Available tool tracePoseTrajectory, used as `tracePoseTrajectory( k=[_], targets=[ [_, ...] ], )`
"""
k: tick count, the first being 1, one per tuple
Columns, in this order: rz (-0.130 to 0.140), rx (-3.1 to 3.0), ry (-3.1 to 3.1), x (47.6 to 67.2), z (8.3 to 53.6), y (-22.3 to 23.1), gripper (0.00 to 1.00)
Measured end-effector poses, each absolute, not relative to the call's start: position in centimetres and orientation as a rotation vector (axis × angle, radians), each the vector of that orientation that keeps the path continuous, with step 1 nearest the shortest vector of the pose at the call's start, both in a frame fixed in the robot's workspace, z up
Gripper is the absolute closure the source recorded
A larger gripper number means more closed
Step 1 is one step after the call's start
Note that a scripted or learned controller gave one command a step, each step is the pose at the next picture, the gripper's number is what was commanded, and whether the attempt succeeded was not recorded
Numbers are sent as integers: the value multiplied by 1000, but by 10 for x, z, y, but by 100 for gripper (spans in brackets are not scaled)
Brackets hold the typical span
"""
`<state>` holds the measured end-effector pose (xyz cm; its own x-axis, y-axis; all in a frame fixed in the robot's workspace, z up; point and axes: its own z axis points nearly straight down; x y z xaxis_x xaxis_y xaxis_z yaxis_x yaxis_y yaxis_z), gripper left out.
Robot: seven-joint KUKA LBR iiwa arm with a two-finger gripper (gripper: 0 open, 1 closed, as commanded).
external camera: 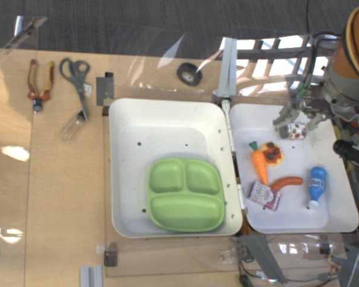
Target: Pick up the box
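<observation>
Right bin [341,217] holds box [264,195], its label unreadable.

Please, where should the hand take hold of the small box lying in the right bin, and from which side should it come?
The box lies flat and slanted near the right bin's left wall, with the sausage close to its upper right corner. Probably best to come from straight above, closing the hand across the box's two long edges at mid-length, fingers turned to match its slant.

Small flat box [264,195], purple-pink with a white patch of print, lying tilted near the front left corner of the right bin [347,223], just beside the left wall, touching a sausage's end.
</observation>
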<state>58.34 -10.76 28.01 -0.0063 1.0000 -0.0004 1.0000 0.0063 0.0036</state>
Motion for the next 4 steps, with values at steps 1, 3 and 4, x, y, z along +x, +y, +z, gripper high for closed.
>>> tracePoseTrajectory(
  k=[1, 3, 4],
  targets=[
    [3, 2184, 2257, 519, 114, -89, 0],
    [24, 2213, 2197, 496, 102, -87, 100],
    [7, 2350, 2080, 489, 185, -19, 100]
  ],
)
